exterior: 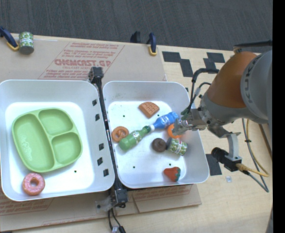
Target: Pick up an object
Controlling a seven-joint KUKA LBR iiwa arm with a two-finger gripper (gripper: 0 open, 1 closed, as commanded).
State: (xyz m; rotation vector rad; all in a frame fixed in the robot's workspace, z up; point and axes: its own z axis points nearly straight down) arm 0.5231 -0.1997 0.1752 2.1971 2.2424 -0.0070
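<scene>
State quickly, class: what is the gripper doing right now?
Gripper: low in the right bin, by the orange object and blue bottle; open or closed cannot be told.

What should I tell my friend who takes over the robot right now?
Tool: low in the right bin, over an orange object beside the blue bottle; grip unclear.
Right bin also holds: green bottle, brown ball, small can, strawberry, waffle piece, orange ring.
Left bin: green tray, pink donut.
Done: nothing lifted. Left: pick one up.
</scene>
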